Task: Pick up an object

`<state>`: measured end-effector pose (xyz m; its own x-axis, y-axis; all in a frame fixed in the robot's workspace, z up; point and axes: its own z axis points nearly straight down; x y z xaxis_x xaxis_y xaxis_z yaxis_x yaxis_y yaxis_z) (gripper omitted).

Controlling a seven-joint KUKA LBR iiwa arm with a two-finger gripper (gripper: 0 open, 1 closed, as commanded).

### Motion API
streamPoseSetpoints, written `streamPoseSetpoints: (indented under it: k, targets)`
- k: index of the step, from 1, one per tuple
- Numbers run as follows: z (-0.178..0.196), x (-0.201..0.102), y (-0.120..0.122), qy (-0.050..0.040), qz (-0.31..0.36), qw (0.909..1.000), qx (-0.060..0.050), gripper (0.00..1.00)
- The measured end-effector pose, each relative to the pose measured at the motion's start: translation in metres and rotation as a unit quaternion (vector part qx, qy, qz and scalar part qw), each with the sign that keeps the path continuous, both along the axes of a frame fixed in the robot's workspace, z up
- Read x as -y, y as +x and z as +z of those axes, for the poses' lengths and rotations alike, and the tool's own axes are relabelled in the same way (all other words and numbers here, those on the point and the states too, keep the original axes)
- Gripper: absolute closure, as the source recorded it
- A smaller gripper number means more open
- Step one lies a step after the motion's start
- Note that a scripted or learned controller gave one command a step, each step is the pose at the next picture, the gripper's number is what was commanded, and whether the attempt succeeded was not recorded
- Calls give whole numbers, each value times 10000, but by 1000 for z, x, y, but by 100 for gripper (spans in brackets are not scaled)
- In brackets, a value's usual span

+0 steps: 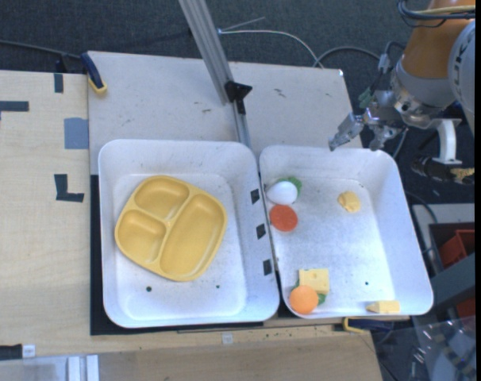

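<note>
Here, small pale-yellow lump, rounded, right bin.

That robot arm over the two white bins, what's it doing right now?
The arm's gripper hangs above the far edge of the right bin, holding nothing. In that bin lie a white ball, a red disc, a small yellow lump, a yellow block, an orange ball and a small yellow wedge. The left bin holds a yellow divided plate. Nothing has been picked up yet.

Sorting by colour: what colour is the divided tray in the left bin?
Yellow tray, camera view.
</note>
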<state>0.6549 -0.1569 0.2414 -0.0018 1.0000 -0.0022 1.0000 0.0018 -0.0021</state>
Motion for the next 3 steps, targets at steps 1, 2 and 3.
streamPoseSetpoints:
  k: [1,2,3]
  targets:
    - [10,-1,0,-4,7,10000,1,100]
    - [-105,-55,-34,22,4,10000,-44,100]
    - [-50,-102,-68,23,20,10000,8,100]
